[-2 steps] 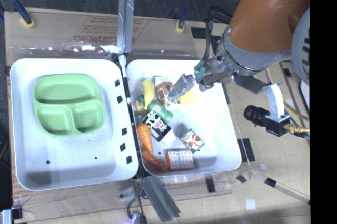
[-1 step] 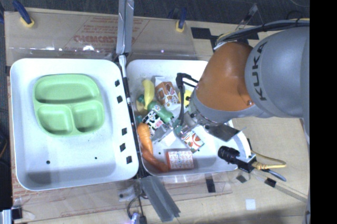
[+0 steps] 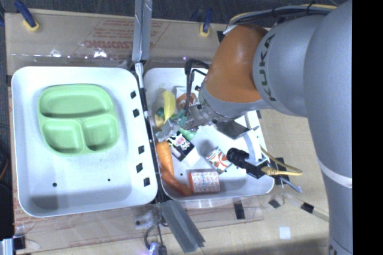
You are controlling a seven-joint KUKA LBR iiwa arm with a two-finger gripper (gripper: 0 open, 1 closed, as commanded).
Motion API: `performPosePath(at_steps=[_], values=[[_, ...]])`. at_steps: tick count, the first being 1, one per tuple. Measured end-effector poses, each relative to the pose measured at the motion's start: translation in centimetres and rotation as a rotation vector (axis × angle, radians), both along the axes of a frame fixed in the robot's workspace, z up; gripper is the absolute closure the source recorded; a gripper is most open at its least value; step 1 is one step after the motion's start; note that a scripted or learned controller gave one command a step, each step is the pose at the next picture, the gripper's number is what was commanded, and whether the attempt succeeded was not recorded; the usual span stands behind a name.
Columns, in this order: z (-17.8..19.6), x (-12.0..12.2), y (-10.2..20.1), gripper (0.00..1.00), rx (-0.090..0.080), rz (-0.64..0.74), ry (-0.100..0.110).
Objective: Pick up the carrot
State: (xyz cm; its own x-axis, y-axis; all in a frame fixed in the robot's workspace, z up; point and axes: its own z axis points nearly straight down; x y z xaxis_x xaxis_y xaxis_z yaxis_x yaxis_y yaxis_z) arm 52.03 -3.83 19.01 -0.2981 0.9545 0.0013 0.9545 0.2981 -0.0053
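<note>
The carrot (image 3: 166, 165) is long and orange. It lies along the left wall of the right bin (image 3: 263, 188), running from the middle toward the front corner. My gripper (image 3: 178, 123) hangs low in this bin, just behind the carrot's upper end and among other items. The bulky orange-banded wrist hides much of the bin's back half. Nothing orange shows at the gripper.
A yellow banana (image 3: 169, 105) lies behind the gripper. A black-and-white packet (image 3: 180, 146) sits right of the carrot, with a small red-and-white bottle (image 3: 218, 159) and a brown can (image 3: 204, 181) toward the front. The left bin (image 3: 24, 146) holds a green compartment tray (image 3: 78, 117).
</note>
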Motion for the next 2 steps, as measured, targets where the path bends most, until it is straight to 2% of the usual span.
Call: performPosePath(at_steps=[1,2], values=[[0.0,6.8,-5.0,0.0,0.001,0.162,-0.001],[9.4,3.0,-3.6,0.0,0.001,0.524,-0.004]])
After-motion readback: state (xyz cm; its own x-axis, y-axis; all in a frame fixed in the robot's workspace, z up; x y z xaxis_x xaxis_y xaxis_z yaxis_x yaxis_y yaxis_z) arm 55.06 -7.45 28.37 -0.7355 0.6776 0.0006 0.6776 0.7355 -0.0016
